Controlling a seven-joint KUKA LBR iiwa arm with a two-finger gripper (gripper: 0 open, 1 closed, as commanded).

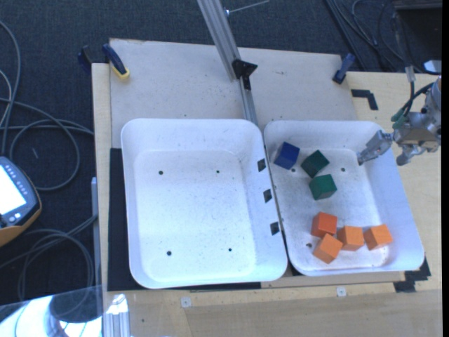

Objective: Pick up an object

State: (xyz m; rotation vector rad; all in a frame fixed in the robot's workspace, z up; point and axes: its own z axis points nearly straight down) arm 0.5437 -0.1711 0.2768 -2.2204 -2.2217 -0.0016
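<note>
The right bin (400, 209) holds a blue block (286, 155) and two dark green blocks (315, 163) (323, 186) in its upper half. Several orange blocks (349, 236) cluster near its front edge. My gripper (387, 153) hangs over the bin's upper right corner, at the end of the arm coming in from the right. Its two fingers (372, 148) are spread apart with nothing between them. It stands well to the right of the green blocks and touches none of them.
The left bin (133, 188) sits beside the right one, a divider with black clips between them. A metal pole (221, 30) slants across the back. Blue clamps (116, 62) hold the board's corners. Cables lie on the dark floor at left.
</note>
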